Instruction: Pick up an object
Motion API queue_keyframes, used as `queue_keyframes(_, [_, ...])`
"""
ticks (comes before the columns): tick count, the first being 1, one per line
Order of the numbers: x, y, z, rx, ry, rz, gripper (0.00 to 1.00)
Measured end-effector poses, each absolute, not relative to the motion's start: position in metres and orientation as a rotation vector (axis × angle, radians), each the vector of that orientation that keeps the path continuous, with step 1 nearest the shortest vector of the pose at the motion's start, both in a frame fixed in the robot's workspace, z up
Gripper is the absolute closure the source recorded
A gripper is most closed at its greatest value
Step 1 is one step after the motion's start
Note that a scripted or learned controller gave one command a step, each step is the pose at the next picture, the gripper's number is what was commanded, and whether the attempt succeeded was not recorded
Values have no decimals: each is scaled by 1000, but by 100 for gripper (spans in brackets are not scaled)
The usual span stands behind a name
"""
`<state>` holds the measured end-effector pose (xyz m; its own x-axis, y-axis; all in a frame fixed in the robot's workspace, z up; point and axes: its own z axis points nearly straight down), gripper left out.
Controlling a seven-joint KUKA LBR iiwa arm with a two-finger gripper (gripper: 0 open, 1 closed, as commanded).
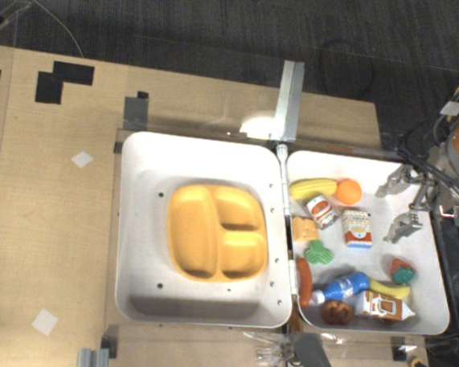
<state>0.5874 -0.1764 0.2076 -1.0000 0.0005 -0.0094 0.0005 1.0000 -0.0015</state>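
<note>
1. Gripper (pixel 401 205) over right bin (pixel 435 275), upper right part, fingers spread, grasping nothing.
2. Nearest candidate: small carton (pixel 358 228), just left of fingertips, apart, long axis roughly up-down in view.
3. Needs a short leftward shift, then descent.

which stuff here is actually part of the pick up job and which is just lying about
In the job:
- gripper, jaws open, over the right bin
- things to pick in that bin: banana, orange, small carton, blue bottle, juice box

Lying about:
- yellow divided tray in the left bin
- black tape patches on the bench
</note>
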Motion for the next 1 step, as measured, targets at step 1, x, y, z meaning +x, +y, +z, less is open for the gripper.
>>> queue_keyframes(1, [595,-176,102,423,3086,-3,0])
